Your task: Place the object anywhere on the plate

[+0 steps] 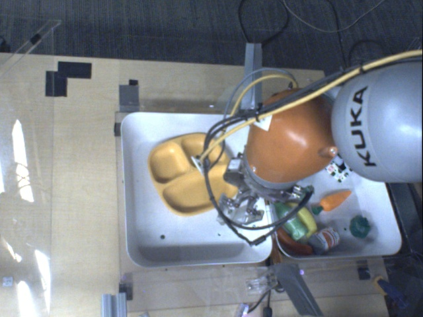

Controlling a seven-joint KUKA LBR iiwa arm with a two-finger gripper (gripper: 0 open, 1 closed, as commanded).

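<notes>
Figure. The arm (370,124) reaches in from the right, its orange band (291,140) above the seam between the two bins. The tool (243,209) hangs low over the right edge of the left bin (142,197), just beside the plate (182,174). Cables and wrist hardware mask its tip, so whether it is open, closed or carrying anything cannot be told.

The plate is yellow, glossy moulded plastic, divided into three rounded compartments, and lies in the upper middle of the left bin. Nothing visibly rests on it.

The candidate objects lie in the right bin (390,240), clustered against its left wall: a yellow-green toy (301,222), an orange carrot (337,199), a striped piece (325,240) and, apart to the right, a teal knob (360,226). Which of them is the task's object cannot be told; the task appears not yet completed.

Judged technique: if the tool carries an object, it should travel left until it is above a compartment floor, not a ridge, descend close and release low. The smooth, curved plastic would probably let a dropped piece roll or skid. If the tool carries nothing, a fresh grasp in the right bin is needed; the rounded, crowded toys favour a hold across the narrowest span.

Both bins are shallow, white and smooth-walled on a pale wood tabletop (73,197).
</notes>
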